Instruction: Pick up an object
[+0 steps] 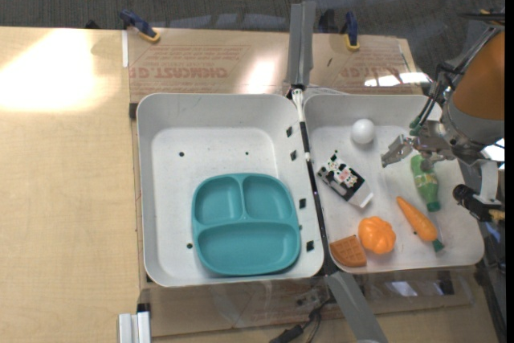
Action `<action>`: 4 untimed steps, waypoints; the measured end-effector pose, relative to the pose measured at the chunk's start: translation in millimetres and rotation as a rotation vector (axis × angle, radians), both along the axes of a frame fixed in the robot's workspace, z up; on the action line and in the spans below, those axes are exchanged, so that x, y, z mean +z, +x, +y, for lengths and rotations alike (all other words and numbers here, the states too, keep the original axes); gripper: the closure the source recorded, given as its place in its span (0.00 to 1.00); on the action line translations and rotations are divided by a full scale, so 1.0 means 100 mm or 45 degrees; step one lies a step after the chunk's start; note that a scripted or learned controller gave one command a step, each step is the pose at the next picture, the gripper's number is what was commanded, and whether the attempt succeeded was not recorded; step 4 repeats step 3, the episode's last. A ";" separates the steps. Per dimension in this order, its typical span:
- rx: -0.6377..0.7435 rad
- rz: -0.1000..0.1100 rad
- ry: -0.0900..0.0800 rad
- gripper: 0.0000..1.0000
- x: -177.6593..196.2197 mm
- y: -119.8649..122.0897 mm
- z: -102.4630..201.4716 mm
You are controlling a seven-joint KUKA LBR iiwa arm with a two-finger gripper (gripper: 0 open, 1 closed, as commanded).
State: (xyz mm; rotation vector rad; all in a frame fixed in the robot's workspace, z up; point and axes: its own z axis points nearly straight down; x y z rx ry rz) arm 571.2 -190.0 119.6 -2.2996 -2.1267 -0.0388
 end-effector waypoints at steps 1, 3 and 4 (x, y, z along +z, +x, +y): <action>0.069 0.006 -0.022 0.00 -0.25 -0.03 -0.21; 0.139 0.013 -0.032 1.00 0.64 0.55 0.58; 0.139 0.013 -0.032 1.00 0.64 0.55 0.58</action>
